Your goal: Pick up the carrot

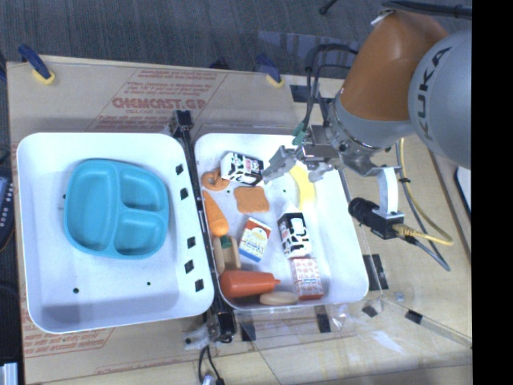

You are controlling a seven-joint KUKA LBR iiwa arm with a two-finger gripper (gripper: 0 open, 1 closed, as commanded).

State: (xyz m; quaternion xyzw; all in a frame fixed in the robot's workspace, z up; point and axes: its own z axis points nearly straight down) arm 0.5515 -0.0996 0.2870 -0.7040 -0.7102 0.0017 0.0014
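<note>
Carrot (215, 215) lay at right bin's (349, 239) left wall, donut (214, 181) above, wooden block (224, 252) and sausage (248, 281) below, juice carton (255, 240) beside, gripper (282, 164) apart over banana (304, 184), finger state unreadable.

The gripper (282, 165) hangs over the far part of the right bin (351, 251), its grey fingers (276, 167) pointing left. Just left of the jaws lies a black-and-white carton (241, 168); just nearer than them, a tan cracker-like piece (252, 200). The carrot (215, 215) lies well left and nearer, along the bin's left wall, apart from the jaws. A yellow banana (304, 186) sits just right of them. The left bin (40, 239) holds a blue divided plate (117, 208), far off to the left.
</note>
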